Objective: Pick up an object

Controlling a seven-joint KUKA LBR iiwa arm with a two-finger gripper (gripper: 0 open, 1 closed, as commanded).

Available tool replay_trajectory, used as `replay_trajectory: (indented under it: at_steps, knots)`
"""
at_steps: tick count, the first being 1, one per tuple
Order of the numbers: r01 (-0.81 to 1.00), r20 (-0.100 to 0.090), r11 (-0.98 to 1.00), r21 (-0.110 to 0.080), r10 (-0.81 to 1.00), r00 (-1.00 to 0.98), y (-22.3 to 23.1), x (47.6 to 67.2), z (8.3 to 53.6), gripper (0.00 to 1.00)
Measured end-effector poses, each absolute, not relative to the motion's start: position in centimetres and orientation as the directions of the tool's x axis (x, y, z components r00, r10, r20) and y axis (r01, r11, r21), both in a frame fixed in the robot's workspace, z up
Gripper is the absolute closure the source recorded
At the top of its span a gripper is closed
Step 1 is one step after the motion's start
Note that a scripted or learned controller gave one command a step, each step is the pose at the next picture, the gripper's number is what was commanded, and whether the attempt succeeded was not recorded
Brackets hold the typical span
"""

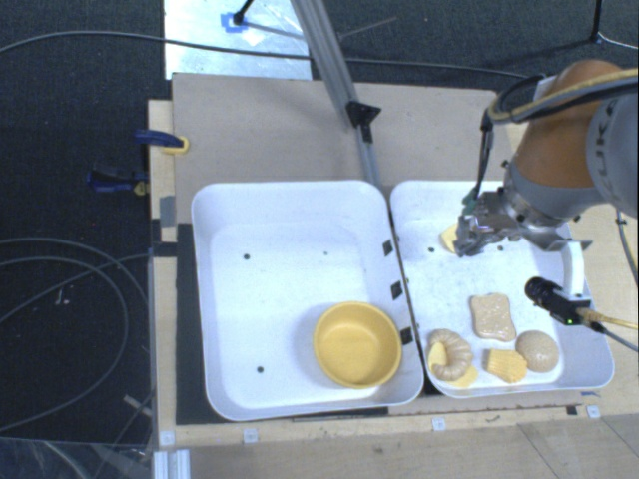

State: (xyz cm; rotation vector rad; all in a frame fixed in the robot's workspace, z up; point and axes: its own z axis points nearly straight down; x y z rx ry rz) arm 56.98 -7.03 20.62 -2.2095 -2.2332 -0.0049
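Observation:
My gripper (pixel 469 239) is down in the right bin (pixel 429 297), near its back, right against a small pale yellow piece (pixel 449 238) that peeks out at its left side. Along the right bin's front lie a croissant-shaped pastry (pixel 450 355), a flat tan biscuit (pixel 492 317), a small yellow wedge (pixel 506 366) and a round tan bun (pixel 538 350). A yellow bowl (pixel 357 343) sits at the front right of the left bin (pixel 260 267).
A grey pole (pixel 334 58) slants down from the top to the gap between the bins. A black cable-mounted part (pixel 547 295) hangs off the arm over the right bin's right side. Blue and yellow clamps (pixel 150 148) grip the bench's left edge.

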Motion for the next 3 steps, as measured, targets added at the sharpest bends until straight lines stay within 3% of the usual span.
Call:
replay_trajectory:
  at_steps: [2,3]
  knots:
    - [1.0,0.002,0.011,0.002,1.0,-0.011,3.7,56.2,22.7,1.0]
    - [1.0,0.002,0.01,0.0,1.0,-0.01,7.8,53.8,23.2,1.0]
